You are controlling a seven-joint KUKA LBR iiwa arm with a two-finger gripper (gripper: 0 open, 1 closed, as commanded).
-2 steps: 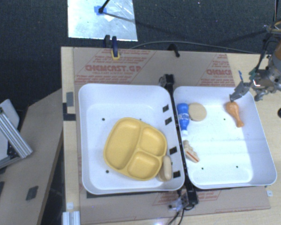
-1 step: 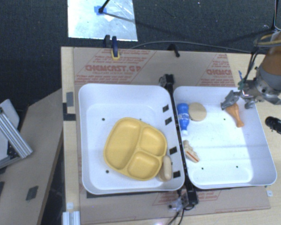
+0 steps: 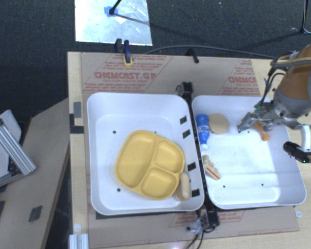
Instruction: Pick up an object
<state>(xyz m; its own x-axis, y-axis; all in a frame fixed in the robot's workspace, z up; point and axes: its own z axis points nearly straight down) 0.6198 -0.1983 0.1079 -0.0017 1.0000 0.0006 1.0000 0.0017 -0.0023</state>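
Observation:
In the right bin [image 3: 280, 193], a blue bottle [image 3: 202, 128] lies along the left wall. A round tan disc [image 3: 218, 123] rests beside it. A small orange and cream piece [image 3: 211, 168] lies nearer the front left. A short orange stick [image 3: 263, 132] lies at the bin's back right. My gripper [image 3: 256, 124] hangs low right over that orange stick, partly covering it. In the left bin [image 3: 101, 139] sits a yellow compartment tray [image 3: 147, 162], and a tan oval object [image 3: 184, 186] rests against the tray's front right corner.
A black divider with clips [image 3: 195, 139] runs between the two bins. The arm's grey body and orange band [image 3: 298, 84] overhang the right bin's back right corner. A black cable piece [image 3: 299, 152] juts over the right rim. The middle of the right bin floor is bare.

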